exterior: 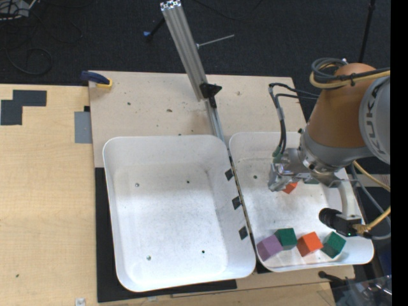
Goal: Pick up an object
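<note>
From my remote station: grey-and-orange arm (344,116), partial "KU" lettering readable on its grey casing, reaches over right bin (255,152). End effector (282,182) low inside bin, small orange-red object (291,187) at its tip; whether clenched or released, I cannot tell. Four blocks lined along bin's near edge: purple block (269,246), dark green block (287,237), orange block (310,243), second green block (333,244). Left bin (127,171) alongside on desk (44,190).
</note>
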Controlling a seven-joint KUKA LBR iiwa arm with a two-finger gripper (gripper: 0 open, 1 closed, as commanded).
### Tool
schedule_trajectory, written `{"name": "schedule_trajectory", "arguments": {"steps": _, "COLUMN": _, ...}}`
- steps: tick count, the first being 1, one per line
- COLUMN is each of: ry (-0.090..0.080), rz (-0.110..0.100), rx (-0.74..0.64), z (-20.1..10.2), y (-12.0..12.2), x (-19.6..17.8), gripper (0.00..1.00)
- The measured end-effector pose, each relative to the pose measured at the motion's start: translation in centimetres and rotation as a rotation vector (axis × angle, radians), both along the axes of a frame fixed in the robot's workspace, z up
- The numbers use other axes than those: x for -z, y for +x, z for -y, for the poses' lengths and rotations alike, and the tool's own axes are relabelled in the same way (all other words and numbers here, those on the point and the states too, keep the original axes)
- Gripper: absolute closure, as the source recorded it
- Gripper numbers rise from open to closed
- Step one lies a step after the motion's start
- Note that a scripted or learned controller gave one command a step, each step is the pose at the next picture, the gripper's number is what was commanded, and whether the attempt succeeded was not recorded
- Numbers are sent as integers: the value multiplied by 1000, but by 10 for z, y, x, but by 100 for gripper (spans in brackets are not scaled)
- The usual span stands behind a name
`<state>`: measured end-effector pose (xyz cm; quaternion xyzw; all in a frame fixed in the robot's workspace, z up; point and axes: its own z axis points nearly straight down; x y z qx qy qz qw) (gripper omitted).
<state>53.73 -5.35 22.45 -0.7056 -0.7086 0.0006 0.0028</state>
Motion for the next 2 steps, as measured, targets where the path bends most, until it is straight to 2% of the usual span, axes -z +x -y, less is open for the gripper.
{"name": "schedule_trajectory", "arguments": {"steps": 1, "ry": 0, "rz": 0, "rx": -1, "z": -62, "y": -1, "x": -1, "gripper": 100}}
{"name": "schedule_trajectory", "arguments": {"steps": 2, "ry": -1, "rz": -1, "rx": -1, "z": -114, "y": -16, "x": 7, "gripper": 100}}
